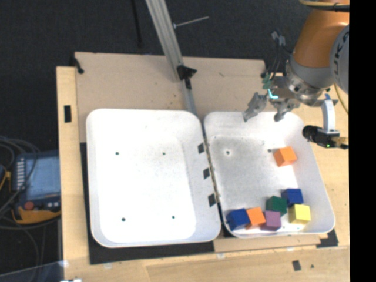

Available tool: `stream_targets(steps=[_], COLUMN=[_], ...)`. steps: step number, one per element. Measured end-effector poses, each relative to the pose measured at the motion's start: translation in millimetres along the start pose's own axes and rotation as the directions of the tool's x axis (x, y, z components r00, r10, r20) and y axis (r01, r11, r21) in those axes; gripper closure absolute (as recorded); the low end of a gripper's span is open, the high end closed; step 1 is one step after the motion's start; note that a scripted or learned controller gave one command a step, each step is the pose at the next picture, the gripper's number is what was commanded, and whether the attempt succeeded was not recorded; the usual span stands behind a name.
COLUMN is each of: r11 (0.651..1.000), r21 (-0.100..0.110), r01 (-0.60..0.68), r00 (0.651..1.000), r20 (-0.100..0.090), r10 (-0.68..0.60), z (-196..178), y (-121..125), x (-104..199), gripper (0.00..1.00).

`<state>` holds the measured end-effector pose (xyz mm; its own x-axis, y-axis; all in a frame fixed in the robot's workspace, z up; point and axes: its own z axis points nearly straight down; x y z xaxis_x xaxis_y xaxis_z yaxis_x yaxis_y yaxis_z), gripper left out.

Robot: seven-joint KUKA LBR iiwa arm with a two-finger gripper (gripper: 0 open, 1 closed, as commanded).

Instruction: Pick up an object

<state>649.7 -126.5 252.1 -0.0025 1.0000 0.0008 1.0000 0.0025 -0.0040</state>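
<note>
Camera view has the gripper point(266, 111) hanging over the far rim of the right bin point(235, 128), near that bin's far right corner, with its two grey fingers point(254, 108) spread apart and nothing between them. The grey arm with its orange band point(317, 34) rises from it toward the upper right edge of the view. Nearest the gripper, an orange cube point(285, 156) lies alone in the right bin, toward the bin's right wall and about midway along it, well apart from the other blocks. The rest sit in a cluster along the bin's near wall: a blue cube point(238, 218) at the near left, a second orange cube point(255, 216) just beside it, then a purple cube point(272, 219), with a green cube point(277, 204) just behind the purple one. A dark blue cube point(292, 196) sits beside the green one, and a yellow cube point(301, 213) lies toward the near right corner, just in front of the dark blue one. The left bin point(141, 175) lies alongside, its right wall touching the right bin's left wall. Both bins rest on a brown bench point(129, 81). A slanted metal rail point(165, 31) runs from the top edge down to the gap between the bins.
</note>
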Motion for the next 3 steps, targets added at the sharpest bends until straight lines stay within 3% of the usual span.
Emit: stream_targets(steps=[1,3], r11=[1.0,1.0], r21=[-0.005,0.0], r01=[0.001,-0.003], r00=[1.0,1.0], r20=[0.002,0.003], r10=[-0.001,0.003], z=[-3.1,120.8], y=[0.7,0.4], x=[-0.4,-1.3], gripper=[0.0,0.0])
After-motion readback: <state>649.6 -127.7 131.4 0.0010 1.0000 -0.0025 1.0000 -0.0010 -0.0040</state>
